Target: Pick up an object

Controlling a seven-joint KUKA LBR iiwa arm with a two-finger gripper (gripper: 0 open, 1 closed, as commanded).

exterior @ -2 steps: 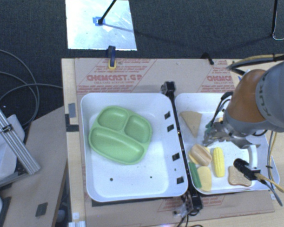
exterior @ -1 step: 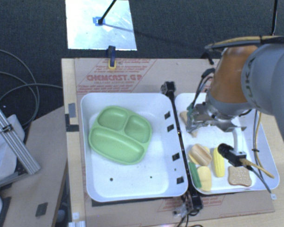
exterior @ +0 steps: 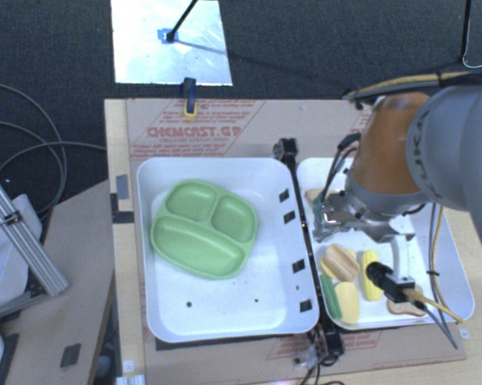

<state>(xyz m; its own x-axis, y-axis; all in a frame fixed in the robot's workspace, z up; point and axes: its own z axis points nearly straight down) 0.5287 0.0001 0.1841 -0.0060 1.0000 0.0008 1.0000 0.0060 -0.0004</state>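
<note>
Tan-and-orange plastic hot-dog toy point(exterior: 340, 262) looks like our best pick: prob. light, stiff, a bit slick, so we'd pinch across its narrow middle. It lies in the right shallow white bin point(exterior: 457, 287), w/ a yellow plastic block point(exterior: 348, 302) just beside it. The grey arm's gripper point(exterior: 329, 219) hovers near the toy; open or closed, we can't tell.

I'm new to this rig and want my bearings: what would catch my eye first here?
The green divided plate lying in the left bin stands out most. Next is the grey arm with its orange band, reaching from the right over the right bin, where small yellow, tan and green items cluster at its near left side.
</note>
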